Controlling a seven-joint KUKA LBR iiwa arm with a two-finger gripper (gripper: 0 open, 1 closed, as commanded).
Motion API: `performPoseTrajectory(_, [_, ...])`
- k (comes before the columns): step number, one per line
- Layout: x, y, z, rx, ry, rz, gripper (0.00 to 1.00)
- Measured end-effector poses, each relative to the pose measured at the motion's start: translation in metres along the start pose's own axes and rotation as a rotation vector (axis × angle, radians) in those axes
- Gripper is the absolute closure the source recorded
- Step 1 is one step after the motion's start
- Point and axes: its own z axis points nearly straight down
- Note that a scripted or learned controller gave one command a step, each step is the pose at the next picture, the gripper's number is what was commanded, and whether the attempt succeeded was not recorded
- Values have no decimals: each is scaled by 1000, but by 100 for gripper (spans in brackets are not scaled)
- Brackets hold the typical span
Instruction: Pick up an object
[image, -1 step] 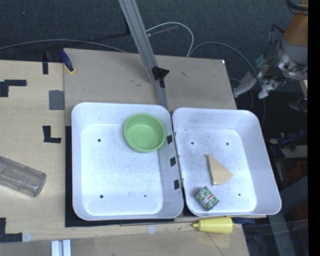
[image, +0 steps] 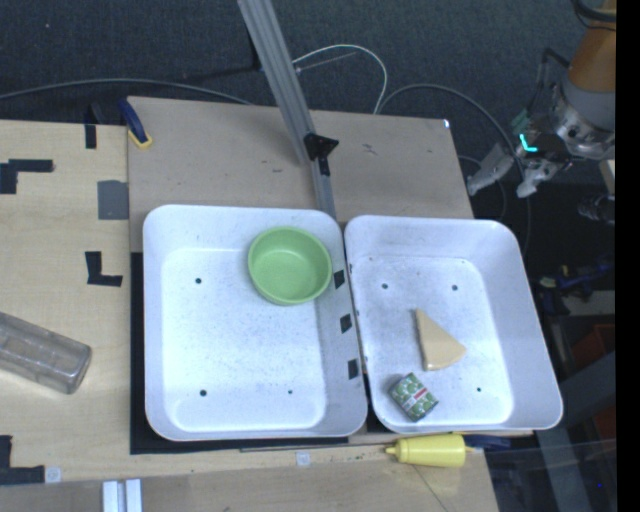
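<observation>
Bench: wooden bench (image: 60, 250) with dark tape marks stood on dark carpet, cables trailing across the floor behind it.
Left bin: white left bin (image: 170, 400) held a green bowl (image: 290, 265) near its far right corner, upright, close to the bin's right wall.
Right bin: white right bin (image: 520, 380) sat just beside the left one, their inner rims touching.
Wedge: tan wedge (image: 437, 342), shaped like a cheese slice, lay flat near the middle of the right bin, its point toward the far side.
Packet: small green packet (image: 413, 396) with white and red print lay just in front of the wedge, near the bin's front wall; its lettering was too small to read.
Bottle: yellow squeeze bottle (image: 432, 451) lay on its side outside the right bin, along its front rim.
Tube: clear plastic tube (image: 40, 352) lay on the bench, well left of the bins.
Pole: grey pole (image: 290, 90) slanted down to the joint between the bins.
Gripper: gripper (image: 510, 172) hung off the bench at the upper right, well apart from both bins, its fingers spread apart with nothing between them.
</observation>
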Motion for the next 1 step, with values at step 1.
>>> performPoseTrajectory(1, [7, 2, 46, 3, 2, 1, 0])
